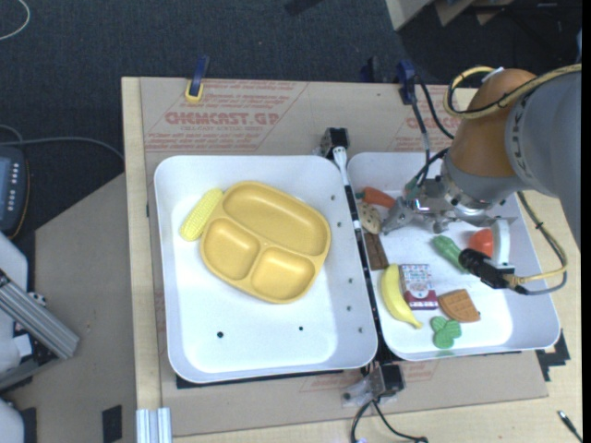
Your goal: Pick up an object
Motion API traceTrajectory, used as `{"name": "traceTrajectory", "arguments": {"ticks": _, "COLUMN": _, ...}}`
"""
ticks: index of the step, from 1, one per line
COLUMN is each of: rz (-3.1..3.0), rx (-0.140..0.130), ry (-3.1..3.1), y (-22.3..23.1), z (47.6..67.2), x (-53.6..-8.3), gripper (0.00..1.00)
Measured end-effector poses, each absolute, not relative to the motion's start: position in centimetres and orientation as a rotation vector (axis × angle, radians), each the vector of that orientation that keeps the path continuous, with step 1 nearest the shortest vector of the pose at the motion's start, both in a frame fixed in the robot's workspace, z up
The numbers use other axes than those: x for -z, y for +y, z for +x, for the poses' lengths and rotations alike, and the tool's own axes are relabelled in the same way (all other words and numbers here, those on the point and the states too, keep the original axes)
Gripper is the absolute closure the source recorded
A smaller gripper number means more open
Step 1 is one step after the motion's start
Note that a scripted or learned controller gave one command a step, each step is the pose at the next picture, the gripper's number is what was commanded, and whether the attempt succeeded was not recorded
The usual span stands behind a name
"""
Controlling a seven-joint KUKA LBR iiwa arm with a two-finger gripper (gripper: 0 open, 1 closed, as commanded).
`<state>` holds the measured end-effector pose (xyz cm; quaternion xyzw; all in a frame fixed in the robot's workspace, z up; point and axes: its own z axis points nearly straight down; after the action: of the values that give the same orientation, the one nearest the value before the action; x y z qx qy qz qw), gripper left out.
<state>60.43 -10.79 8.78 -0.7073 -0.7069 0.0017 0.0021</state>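
Tool [413,212] low in the right bin [531,326], grip state impossible to tell, above crowded toys near the banana [398,295]; risks nudging neighbours, closing on nothing.

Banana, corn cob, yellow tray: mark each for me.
banana [396,295], camera view, middle of its curved body, in the right bin.
corn cob [200,213], camera view, middle of the cob, in the left bin.
yellow tray [263,238], camera view, ridge between its compartments.
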Motion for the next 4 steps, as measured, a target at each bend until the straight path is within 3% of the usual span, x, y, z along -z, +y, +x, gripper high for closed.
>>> {"name": "traceTrajectory", "arguments": {"ticks": 1, "rz": -2.223, "rx": 0.001, "ry": -2.221, "y": -10.8, "z": 60.6, "x": -10.2, "gripper": 1.00}}
{"name": "traceTrajectory", "arguments": {"ticks": 3, "rz": -2.223, "rx": 0.006, "ry": -2.228, "y": -10.2, "z": 60.7, "x": -21.3, "gripper": 1.00}}
{"name": "traceTrajectory", "arguments": {"ticks": 4, "rz": -2.222, "rx": 0.003, "ry": -2.225, "y": -10.2, "z": 60.8, "x": -22.6, "gripper": 1.00}}
